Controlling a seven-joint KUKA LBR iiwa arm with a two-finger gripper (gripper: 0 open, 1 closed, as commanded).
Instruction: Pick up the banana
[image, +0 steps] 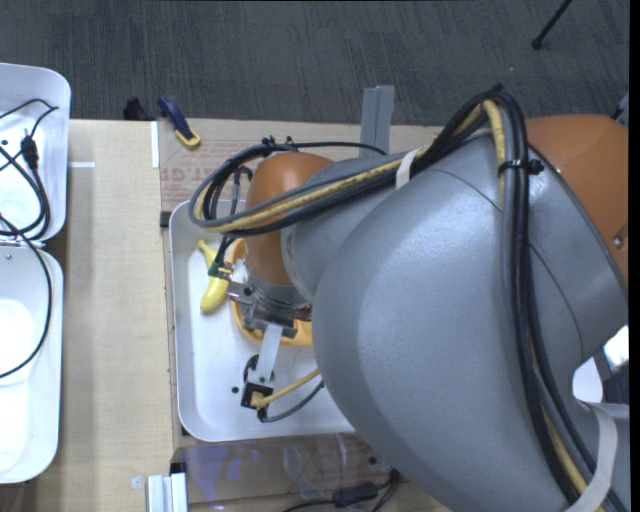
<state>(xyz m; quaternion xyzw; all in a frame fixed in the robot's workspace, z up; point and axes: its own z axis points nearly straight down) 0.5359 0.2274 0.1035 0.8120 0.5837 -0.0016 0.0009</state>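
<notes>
And there was the big grey arm (450, 330), reaching in from the right and covering most of the scene, with black and yellow cables (505, 150) strapped along its back. Its orange band (280, 195) sat right over the middle of the right bin (185, 380). Under all of it lay the pale wooden desk (110, 300), with dark carpet (300, 50) beyond its far edge. The right bin rested on a sheet of cardboard (205, 160) with red lettering, and its left wall and near corner were plain to see. The left bin (30, 440) stood well apart at the left edge of the view, with thin black wires (30, 190) looping across it.

Down in the right bin, the wrist hung low over the floor of the bin. Were the fingers (258, 322) open or closed? I could not tell. An orange-yellow thing (292, 338) peeked out from beneath the wrist, too covered to name. And there was the banana (213, 285), yellow, lying on the bin floor near the left wall, just beside the wrist on its left. Nothing showed it being gripped. At the far edge of the desk, a small blue-and-yellow tool (178, 122) lay by itself.
</notes>
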